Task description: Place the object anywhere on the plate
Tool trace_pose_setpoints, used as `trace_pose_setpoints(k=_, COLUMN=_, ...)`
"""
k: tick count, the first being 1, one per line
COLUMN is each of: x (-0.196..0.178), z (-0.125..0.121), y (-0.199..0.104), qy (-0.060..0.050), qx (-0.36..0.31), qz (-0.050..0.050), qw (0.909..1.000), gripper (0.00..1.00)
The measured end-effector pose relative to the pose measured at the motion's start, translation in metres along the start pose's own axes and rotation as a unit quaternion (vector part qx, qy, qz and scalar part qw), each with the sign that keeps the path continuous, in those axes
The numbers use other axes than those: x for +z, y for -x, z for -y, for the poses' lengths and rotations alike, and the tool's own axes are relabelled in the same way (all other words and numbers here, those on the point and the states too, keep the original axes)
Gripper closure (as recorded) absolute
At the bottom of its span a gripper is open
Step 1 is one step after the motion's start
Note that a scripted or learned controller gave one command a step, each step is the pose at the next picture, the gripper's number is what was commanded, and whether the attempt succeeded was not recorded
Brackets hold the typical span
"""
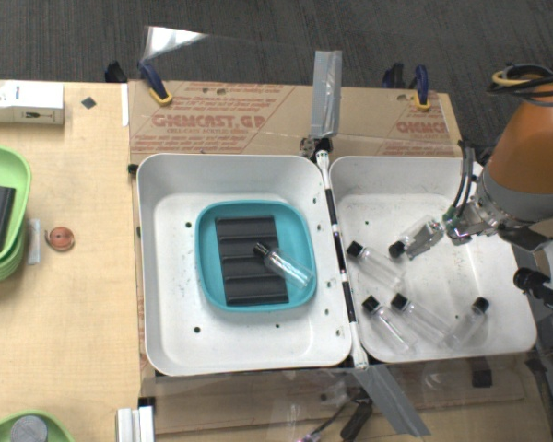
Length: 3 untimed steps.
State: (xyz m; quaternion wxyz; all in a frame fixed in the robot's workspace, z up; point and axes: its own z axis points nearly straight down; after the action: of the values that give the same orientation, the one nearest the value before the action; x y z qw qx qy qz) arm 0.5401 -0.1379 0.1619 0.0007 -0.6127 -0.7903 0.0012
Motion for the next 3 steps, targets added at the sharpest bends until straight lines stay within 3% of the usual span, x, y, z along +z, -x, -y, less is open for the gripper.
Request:
trace_pose_setpoints(k=1, x=0.004, z=0.033, y=0.059, qy=0.001, qx=-0.082, qz=0.0, qw=0.9966, gripper=0.0)
trace_pose_setpoints(k=2, x=-0.103, z=0.047, y=0.075, qy=0.001, qx=-0.098, qz=0.001, qw=0.9952, gripper=0.0)
trace_pose_setpoints(k=3, x=-0.252, z=0.002, y=0.087, qy=0.001, qx=-0.09, qz=0.001, qw=0.996, gripper=0.0)
